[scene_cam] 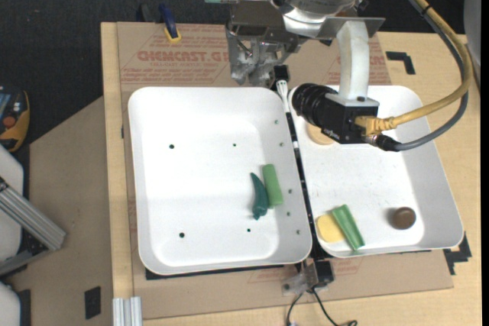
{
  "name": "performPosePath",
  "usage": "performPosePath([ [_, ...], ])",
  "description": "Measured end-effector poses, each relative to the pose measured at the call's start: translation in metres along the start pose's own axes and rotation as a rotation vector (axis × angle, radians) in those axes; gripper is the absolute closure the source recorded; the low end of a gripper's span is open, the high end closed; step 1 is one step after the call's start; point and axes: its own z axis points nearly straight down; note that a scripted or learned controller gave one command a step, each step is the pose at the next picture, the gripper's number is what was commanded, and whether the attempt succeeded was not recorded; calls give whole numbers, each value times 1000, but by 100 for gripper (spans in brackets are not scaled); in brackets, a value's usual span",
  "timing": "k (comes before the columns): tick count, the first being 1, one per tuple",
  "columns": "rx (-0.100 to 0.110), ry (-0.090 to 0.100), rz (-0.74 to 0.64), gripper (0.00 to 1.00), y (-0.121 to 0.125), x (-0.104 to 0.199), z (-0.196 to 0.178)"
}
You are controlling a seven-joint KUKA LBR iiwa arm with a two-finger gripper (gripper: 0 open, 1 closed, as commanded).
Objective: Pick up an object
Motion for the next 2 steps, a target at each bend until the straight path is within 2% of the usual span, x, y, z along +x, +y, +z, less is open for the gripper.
performPosePath([
  [2, 0, 0, 1, 100, 1, 0, 0],
])
